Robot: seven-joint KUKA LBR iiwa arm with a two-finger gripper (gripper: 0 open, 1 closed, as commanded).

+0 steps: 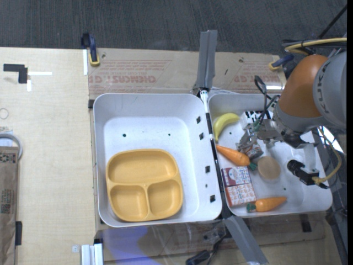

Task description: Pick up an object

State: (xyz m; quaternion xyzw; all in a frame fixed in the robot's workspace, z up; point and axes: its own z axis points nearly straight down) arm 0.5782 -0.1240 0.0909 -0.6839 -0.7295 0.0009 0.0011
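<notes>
The right bin [309, 203] holds a yellow banana [223, 123] at its far left, an orange carrot [233, 155] just below it, a red and white carton [238, 185], a second carrot [267, 203] near the front wall, and a round tan piece [269, 168]. My gripper [251, 142] reaches down into this bin from the right, its tip between the banana and the tan piece, right beside the first carrot's green end. The arm's orange band [306, 87] hangs over the bin's far right corner.
The left bin [149, 106] contains a yellow divided tray [144, 184] in its front half. A grey divider post [207, 59] stands between the bins at the back. Cables and a black fitting [302, 171] lie over the right bin's right side.
</notes>
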